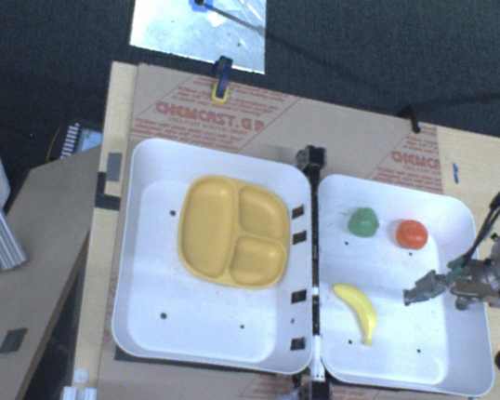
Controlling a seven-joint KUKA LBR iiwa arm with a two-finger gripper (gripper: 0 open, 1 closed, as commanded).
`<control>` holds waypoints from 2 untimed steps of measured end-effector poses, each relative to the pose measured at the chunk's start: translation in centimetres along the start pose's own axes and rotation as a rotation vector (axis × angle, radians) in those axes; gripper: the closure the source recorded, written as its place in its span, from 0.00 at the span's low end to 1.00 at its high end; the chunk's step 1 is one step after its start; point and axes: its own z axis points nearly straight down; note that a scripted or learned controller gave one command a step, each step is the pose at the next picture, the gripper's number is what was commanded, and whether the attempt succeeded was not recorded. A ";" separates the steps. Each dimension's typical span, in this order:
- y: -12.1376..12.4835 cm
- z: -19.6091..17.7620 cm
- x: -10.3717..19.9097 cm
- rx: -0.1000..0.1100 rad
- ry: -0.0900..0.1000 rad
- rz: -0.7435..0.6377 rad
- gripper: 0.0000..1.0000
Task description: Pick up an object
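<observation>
You are seeing the claw [424,291] hovering at the frame's right over the right bin [464,365], whether apart or together you cannot tell. The banana [357,309] is lying lower-centre, its long axis running upper-left to lower-right.

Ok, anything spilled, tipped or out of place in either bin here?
Nothing stands out. The yellow divided plate lies flat in the left bin. The banana, green piece and orange piece lie apart in the right bin, and the hand sits over that bin beside them.
</observation>
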 end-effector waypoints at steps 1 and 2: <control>0.3 -0.6 0.1 -0.012 -0.002 -0.004 0.00; 0.5 5.4 -0.6 -0.008 -0.001 -0.001 0.00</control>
